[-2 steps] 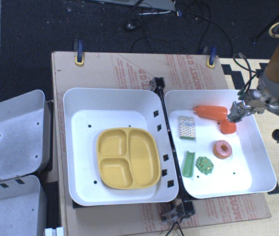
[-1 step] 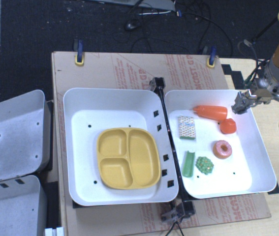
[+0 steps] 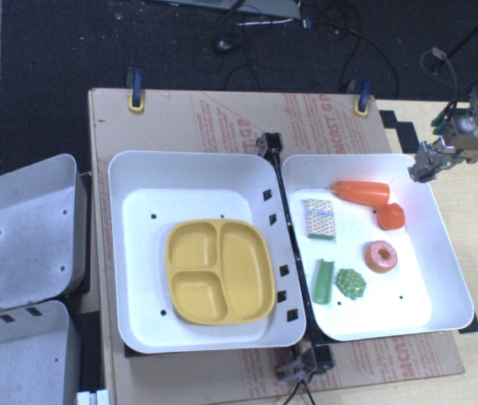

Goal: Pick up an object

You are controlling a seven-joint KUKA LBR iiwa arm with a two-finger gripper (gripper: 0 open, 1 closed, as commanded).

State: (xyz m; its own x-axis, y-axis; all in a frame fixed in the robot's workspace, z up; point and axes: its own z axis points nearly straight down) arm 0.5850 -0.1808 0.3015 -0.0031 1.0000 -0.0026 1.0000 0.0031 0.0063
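Presently, grey two-finger gripper [image 3: 425, 169]: above the right white bin's [image 3: 449, 251] far right corner, touching nothing; finger spread cannot be told. Orange plastic carrot [image 3: 362, 192] nearest.

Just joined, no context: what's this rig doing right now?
The arm's gripper sits at the upper right corner of the right bin, with nothing visibly in it. That bin holds an orange carrot, a small orange-red piece, a patterned packet, a pink donut, a green stick and a green broccoli-like toy. The left bin holds a yellow divided plate. No pick looks done yet.
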